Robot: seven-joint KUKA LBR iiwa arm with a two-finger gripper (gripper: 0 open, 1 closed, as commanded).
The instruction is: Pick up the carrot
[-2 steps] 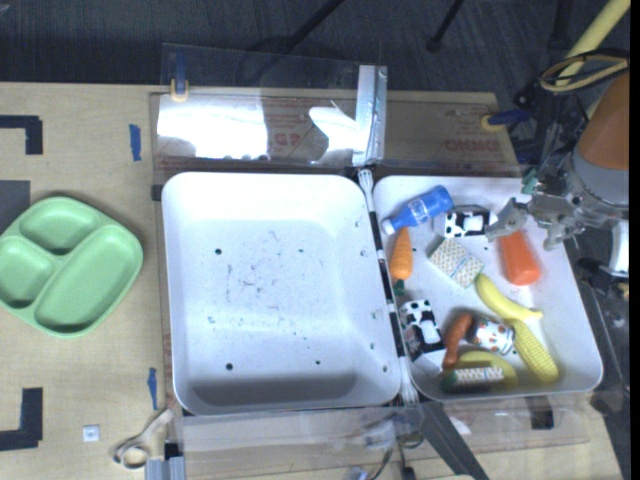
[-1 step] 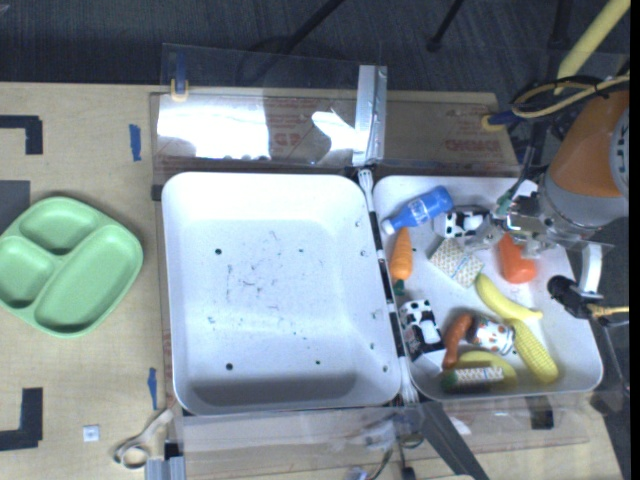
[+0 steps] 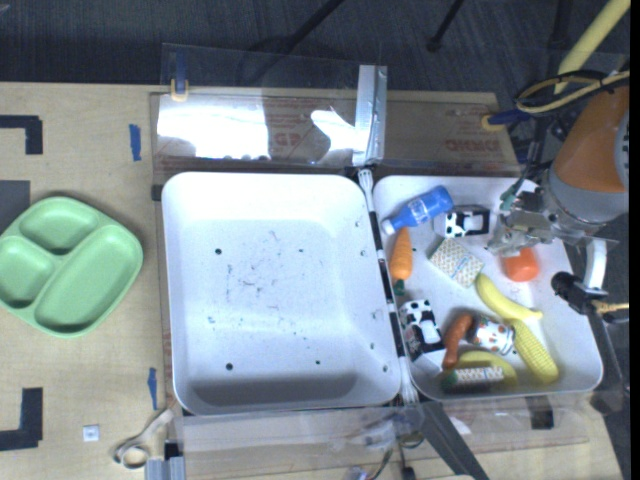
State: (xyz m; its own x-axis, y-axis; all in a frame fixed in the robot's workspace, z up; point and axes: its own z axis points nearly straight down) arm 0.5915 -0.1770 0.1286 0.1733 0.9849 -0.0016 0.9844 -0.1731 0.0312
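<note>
Your carrot point(image 3: 401, 256) lies against the right bin's point(image 3: 590, 368) left wall, clear on its right side. Your gripper point(image 3: 520, 236) hovers mid-bin above an orange piece point(image 3: 521, 265); its grip can't be made out.

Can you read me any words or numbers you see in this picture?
Reddish printing on the cardboard strip behind the bins: too blurred to read.
Printing on the blue bottle: too small to read.
No words or numbers here can be read.

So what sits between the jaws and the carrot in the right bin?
In the camera view, a patterned white packet lies between the gripper and the carrot by the bin's left wall.
</note>
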